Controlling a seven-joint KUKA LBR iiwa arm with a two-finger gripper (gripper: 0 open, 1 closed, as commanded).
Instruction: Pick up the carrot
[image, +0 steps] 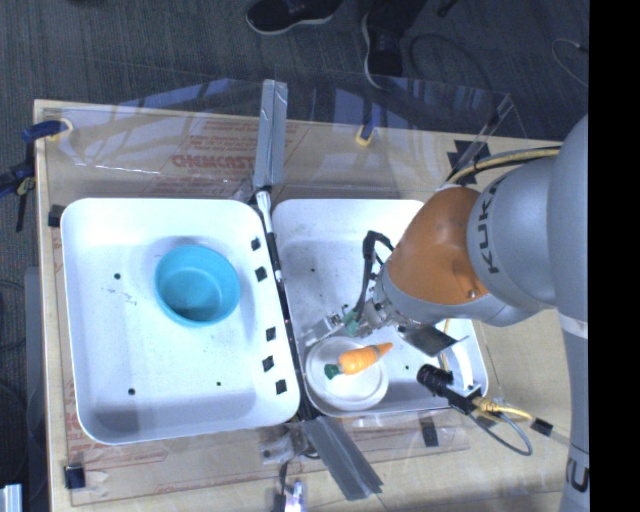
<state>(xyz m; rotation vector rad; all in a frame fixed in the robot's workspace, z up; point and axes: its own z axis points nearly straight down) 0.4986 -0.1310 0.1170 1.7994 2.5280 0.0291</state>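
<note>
The arm (500, 240) leans in over the right-hand bin (320, 225), its orange band bulging above the wrist, and the jaws (358, 318) hang low near the middle of that bin. From where I stand the wrist hides too much of them; I cannot tell whether they are parted or closed, and nothing shows between them.

The carrot (362, 358) lies just below the jaws, toward the near edge of the desk (150, 130), apart from them. It rests on its side in a small white bowl (345, 395), its orange tip pointing out past the jaws toward the arm's side and its green stub at the opposite end.

Well away from the jaws, across the divider, a blue bowl (198, 285) sits upright in the left-hand bin (100, 330). A yellow-tipped cable (490, 408) trails off behind the jaws along the right bin's near corner.
</note>
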